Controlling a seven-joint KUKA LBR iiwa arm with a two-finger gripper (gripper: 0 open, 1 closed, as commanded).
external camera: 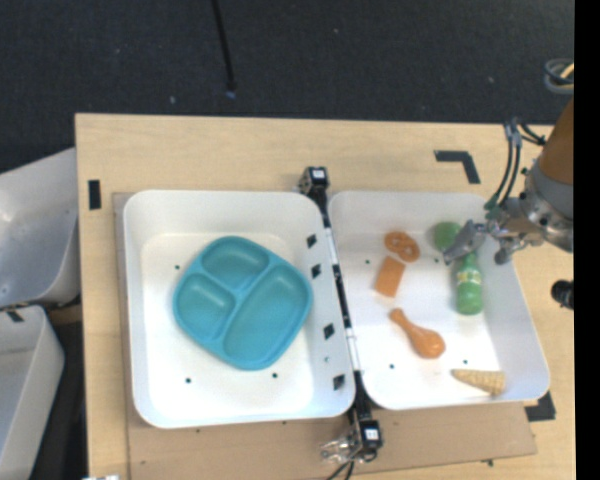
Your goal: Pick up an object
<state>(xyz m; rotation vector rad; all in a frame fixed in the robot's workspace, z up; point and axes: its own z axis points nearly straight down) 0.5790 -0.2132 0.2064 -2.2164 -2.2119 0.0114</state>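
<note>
Nearest the camera, an ice-cream cone [479,379] lies in the front right corner of the right bin [410,393], with an orange drumstick [420,335] just behind it toward the bin's middle. Further back stand an orange block [389,276], a green bottle [468,286] by the right wall and an orange slice [402,245]; the left bin [150,398] holds a blue divided plate [242,302]. At the back right the gripper [483,242] hovers over the bottle's top, fingers apart and clamped on nothing, so I judge the pick not yet made.

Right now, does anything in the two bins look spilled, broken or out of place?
Nothing stands out. The blue plate lies flat in the left bin; the toy foods lie loose but apart in the right bin, with the end effector by the green bottle.
</note>
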